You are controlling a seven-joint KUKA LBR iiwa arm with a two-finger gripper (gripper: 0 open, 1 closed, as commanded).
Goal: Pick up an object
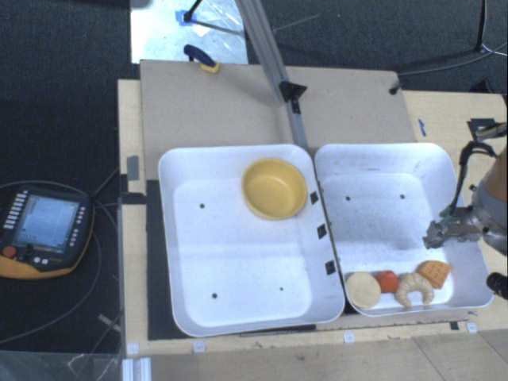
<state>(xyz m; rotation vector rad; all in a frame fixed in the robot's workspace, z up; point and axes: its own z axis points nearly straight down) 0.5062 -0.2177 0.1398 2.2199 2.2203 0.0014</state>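
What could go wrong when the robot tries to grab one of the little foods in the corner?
The toy foods, like the waffle, croissant and tomato, are crowded together, so the gripper might bump a neighbour instead. They also sit against the right bin's wall, where it could hit the rim.

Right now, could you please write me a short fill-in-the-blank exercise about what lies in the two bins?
1. The yellow bowl sits in the ___ bin.
2. The waffle piece lies in the ___ bin.
3. The small red item lies between the round cracker and the ___.
4. The gripper hangs above the ___ bin.

Missing words: left; right; croissant; right
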